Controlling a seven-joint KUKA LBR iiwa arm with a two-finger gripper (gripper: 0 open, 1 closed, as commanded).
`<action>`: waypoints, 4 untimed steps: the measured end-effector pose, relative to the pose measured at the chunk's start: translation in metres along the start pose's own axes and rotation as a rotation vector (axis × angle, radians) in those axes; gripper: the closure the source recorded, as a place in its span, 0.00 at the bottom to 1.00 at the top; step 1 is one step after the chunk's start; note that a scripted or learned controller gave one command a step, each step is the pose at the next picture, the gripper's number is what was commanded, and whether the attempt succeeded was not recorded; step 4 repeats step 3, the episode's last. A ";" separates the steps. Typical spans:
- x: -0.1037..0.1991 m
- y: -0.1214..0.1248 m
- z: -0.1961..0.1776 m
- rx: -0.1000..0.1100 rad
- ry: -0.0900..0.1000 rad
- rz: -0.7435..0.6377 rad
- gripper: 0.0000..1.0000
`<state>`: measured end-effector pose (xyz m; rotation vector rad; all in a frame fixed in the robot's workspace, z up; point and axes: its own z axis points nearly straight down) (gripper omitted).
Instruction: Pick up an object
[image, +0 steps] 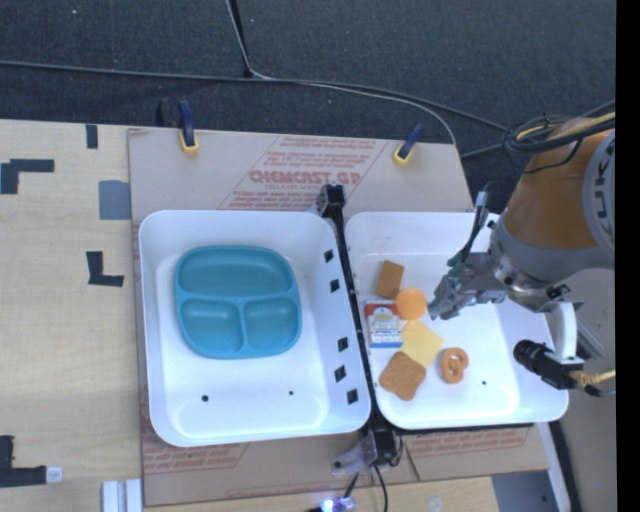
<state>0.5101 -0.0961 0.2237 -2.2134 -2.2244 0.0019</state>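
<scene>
Gripper (447, 301) low in right bin (520, 405), finger state cannot tell, orange ball (410, 303) just left of fingertips, yellow block (422, 343) below, brown block (390, 278), toast piece (402, 375), pretzel (453, 365), small carton (383, 325) crowding close, blue divided plate (238, 301) in left bin (160, 400).

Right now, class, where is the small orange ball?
The orange ball lies in the right bin, near its left side, between the brown block above and the yellow cheese slice below.

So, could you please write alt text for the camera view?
The gripper hangs over the right bin, beside an orange ball among small food toys. The left bin holds a blue tray.
</scene>
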 end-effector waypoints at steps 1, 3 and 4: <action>0.055 0.001 -0.007 -0.002 -0.001 -0.001 1.00; 0.155 -0.016 -0.009 0.000 0.000 -0.003 1.00; 0.155 -0.016 -0.009 0.000 0.000 -0.003 1.00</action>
